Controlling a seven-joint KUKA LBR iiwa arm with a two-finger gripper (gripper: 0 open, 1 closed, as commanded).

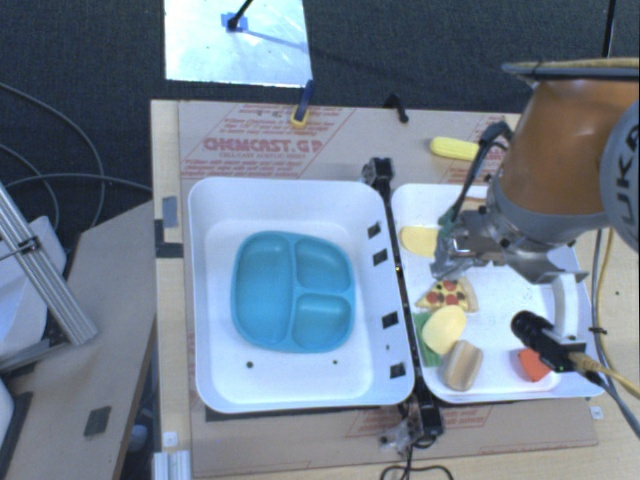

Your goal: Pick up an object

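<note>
metal gripper [447,260] above flat pizza slice [449,294].

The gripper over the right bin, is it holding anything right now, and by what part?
Nothing shows between its fingers. The gripper hangs above the pizza slice toy, beside the yellow piece.

The left bin [215,368] is white and holds a light blue divided tray [293,290]. The right bin [500,390] is white too; in it lie a pale yellow piece [419,240], a pizza slice [449,294] dotted red, a yellow-green piece [443,329], a tan block [462,364] and an orange-red piece [531,366]. The arm [570,148] is grey and orange.
</note>
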